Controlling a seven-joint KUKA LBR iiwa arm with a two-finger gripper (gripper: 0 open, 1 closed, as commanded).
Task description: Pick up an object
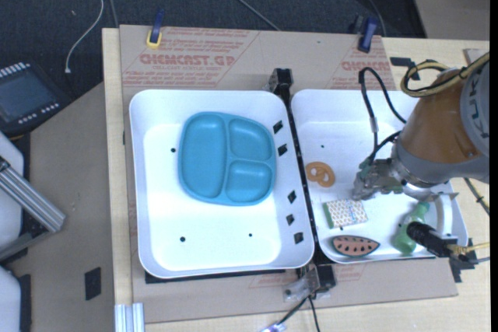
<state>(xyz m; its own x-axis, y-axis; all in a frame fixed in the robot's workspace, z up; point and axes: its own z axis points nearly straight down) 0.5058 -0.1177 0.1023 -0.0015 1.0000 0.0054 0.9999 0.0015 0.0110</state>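
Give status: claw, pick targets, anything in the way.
Claw low in right bin, nothing visibly held. Pretzel just left of it, patterned block just below. Watermelon slice and green item near front wall. Blue tray in left bin.

bins 2 (pixel 148 167) | blue plate 1 (pixel 227 158) | pretzel 1 (pixel 320 173) | watermelon slice 1 (pixel 355 246)

Glossy blue plastic plate (pixel 227 159), smooth white bins (pixel 156 190)

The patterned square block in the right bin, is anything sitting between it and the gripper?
Nothing visible does. The gripper hangs just above and beside the patterned square block. The pretzel lies off to its left and the watermelon slice lies below the block.
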